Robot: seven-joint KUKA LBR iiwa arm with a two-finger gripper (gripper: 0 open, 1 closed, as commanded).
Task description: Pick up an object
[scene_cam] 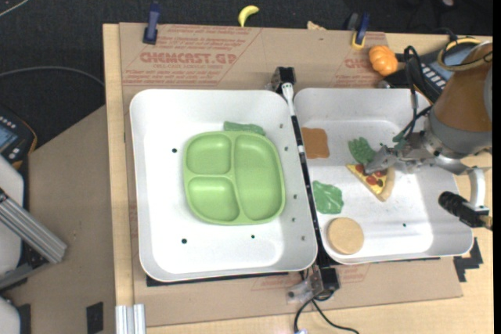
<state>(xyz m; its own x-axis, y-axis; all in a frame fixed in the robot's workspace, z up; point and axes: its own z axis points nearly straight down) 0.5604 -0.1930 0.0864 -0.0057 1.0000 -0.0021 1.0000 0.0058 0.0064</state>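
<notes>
gripper mid right bin, touching pizza slice

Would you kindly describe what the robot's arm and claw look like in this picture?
The arm is a thick, rounded grey body with a broad orange band above the wrist. Dark cables loop beside it. The claw is a small, dark grey metal piece at its narrow end.

A yellow banana lies on the dark floor beyond the far edge of the bench. Two blue clamps hold the cardboard sheet (printed with red letters), and an orange ball rests far right.
</notes>
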